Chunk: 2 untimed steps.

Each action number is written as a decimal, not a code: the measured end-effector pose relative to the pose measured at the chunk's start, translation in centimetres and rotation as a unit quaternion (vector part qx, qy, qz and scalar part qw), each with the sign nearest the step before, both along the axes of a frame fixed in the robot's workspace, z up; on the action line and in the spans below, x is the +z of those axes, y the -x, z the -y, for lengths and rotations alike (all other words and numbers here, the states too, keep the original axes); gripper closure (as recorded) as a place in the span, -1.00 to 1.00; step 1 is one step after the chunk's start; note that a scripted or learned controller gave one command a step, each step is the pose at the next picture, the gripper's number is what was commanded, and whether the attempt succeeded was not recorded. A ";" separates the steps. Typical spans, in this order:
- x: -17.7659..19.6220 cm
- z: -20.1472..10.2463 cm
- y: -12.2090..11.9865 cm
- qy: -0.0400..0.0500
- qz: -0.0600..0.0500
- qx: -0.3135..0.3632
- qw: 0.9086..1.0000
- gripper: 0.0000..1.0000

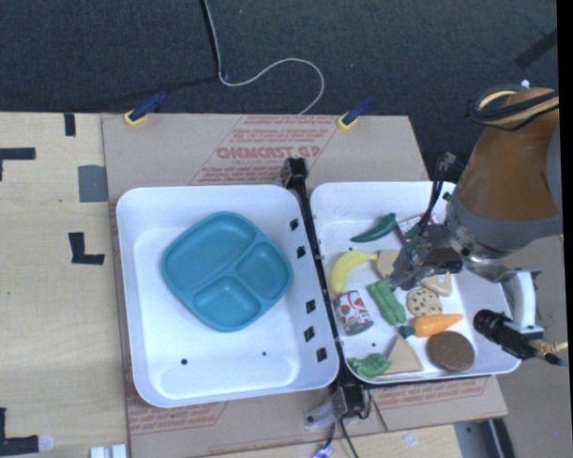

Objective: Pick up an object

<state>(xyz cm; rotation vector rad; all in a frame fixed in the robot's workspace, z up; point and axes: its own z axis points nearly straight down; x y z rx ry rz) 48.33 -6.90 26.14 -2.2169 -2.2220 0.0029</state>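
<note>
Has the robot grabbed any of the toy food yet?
Not yet, as far as I can see. The gripper is down in the right bin among the toys, near the banana and cookie. Nothing looks lifted. The blue tray sits in the left bin. Grabbing and lifting are left.

Toy food point(402, 304) scattered in right bin point(361, 200)
</note>
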 end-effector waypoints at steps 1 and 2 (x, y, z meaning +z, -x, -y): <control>-1.5 -6.1 -3.2 0.000 0.001 0.002 1.000 1.00; 1.1 -8.2 0.1 0.000 0.000 0.001 1.000 1.00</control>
